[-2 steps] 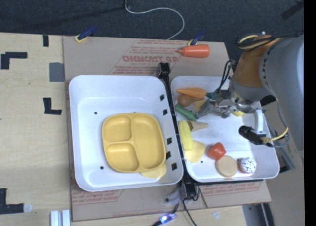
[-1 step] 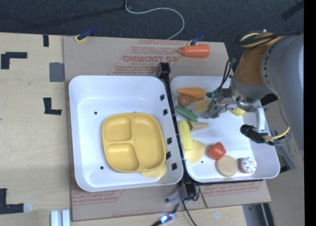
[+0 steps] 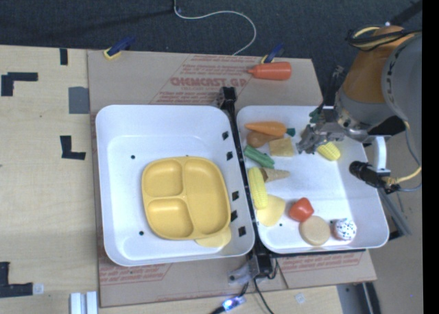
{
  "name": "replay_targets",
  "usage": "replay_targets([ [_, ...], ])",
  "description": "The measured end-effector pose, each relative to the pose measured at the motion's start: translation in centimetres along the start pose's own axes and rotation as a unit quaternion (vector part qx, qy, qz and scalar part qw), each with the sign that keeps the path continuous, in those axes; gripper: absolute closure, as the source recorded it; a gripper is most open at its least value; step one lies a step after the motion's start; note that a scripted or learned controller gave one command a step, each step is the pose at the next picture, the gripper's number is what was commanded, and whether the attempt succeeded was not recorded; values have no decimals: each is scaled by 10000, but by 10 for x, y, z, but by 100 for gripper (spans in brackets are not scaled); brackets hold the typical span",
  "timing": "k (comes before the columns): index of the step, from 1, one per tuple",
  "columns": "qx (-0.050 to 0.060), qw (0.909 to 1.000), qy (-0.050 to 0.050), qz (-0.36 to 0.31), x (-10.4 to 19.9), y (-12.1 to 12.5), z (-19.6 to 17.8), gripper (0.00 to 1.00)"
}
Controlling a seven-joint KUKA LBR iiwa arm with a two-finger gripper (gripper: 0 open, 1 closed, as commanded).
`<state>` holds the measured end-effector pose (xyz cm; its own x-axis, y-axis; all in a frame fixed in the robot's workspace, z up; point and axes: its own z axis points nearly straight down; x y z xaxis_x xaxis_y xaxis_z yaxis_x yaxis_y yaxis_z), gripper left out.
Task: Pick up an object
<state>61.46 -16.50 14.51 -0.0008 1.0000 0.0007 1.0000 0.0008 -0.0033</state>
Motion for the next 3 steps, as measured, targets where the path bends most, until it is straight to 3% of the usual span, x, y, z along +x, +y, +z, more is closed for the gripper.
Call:
replay_targets([
  [2,9,10000,1,-10,8,10,-77,100],
  [3,25,10000,5,-28,57,7,-69,100],
])
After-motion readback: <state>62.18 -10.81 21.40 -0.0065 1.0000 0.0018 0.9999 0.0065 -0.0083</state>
